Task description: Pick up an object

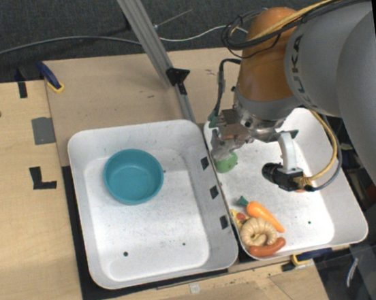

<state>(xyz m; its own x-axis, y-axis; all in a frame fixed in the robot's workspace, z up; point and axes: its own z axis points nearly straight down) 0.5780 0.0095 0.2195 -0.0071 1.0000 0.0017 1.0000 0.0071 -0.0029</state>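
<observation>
My gripper (225,149) hangs over the upper left corner of the right bin (335,226), close to its left wall. A small pale green object (225,164) sits right under the gripper's tip; it touches or nearly touches the tip, and I cannot tell whether it is gripped. Lower in the same bin lie an orange carrot (263,215), a beige ridged pastry-like toy (255,229) and a red sausage (266,247), bunched near the front left corner.
The left bin (105,253) holds a teal bowl (133,176) in its upper left part. A metal pole (153,44) slants down to the bins' shared back edge. The arm's black cable fitting (282,174) hangs over the right bin's middle.
</observation>
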